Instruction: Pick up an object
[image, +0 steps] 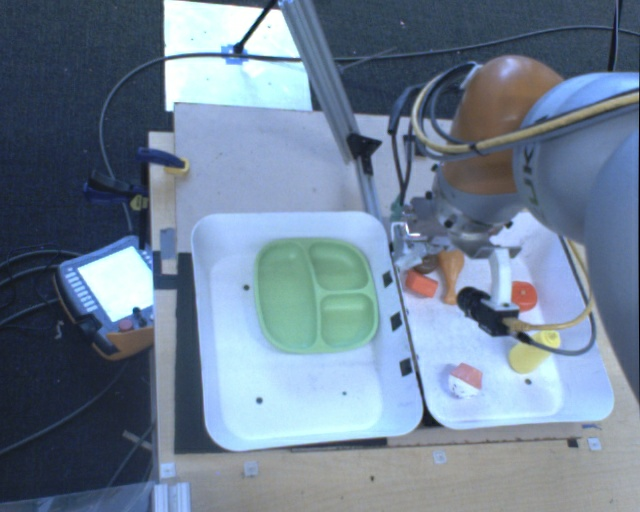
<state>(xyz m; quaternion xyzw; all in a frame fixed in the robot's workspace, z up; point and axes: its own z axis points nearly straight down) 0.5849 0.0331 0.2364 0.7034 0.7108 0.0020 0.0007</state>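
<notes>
We look down at a slant on two white bins set side by side on a bench. The left bin (230, 400) holds a green divided plate (316, 294), lying flat near its middle.

The right bin (560, 400) holds the small objects. An orange block (421, 285) lies near the bin's left wall. Just beside it, a tan drumstick-shaped piece (452, 271) lies with its long axis running roughly up and down the view. Further right we see a red round piece (524, 295), a yellow piece (527, 357) below it, and a small white and red piece (464, 379) toward the bin's near edge, well apart from the rest.

The grey arm reaches in from the right, its orange band (500, 120) above the wrist. The gripper (478, 262) hangs low over the upper part of the right bin, between the drumstick and the red piece. We cannot tell how it is set, and we see nothing held in it.

We judge the drumstick the nearest candidate: it lies just to the gripper's left in the view, with the orange block beyond it. No object appears lifted yet.
</notes>
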